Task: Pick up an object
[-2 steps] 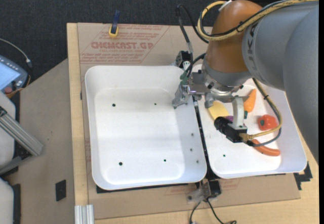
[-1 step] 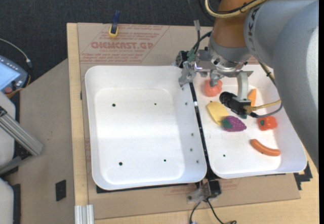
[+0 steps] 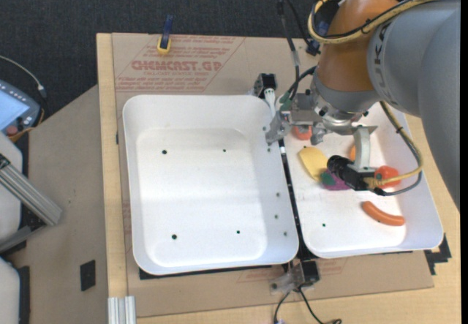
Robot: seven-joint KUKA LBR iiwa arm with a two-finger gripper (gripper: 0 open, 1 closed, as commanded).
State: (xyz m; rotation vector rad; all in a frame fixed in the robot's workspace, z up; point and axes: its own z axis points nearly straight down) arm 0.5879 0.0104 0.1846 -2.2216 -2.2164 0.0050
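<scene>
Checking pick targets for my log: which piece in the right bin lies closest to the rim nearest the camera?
The long orange piece, lying alone near that rim. The yellow piece and the purple piece sit farther back.

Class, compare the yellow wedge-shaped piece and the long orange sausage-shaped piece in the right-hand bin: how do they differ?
Colour: the yellow wedge-shaped piece is pale yellow, the long orange sausage-shaped piece bright orange. Shape: the yellow one is broad and stubby, the orange one slim with rounded ends. Place: the yellow one lies near the bin's left wall, the orange one further right, nearer the camera. Both rest in the right-hand white bin.
</scene>
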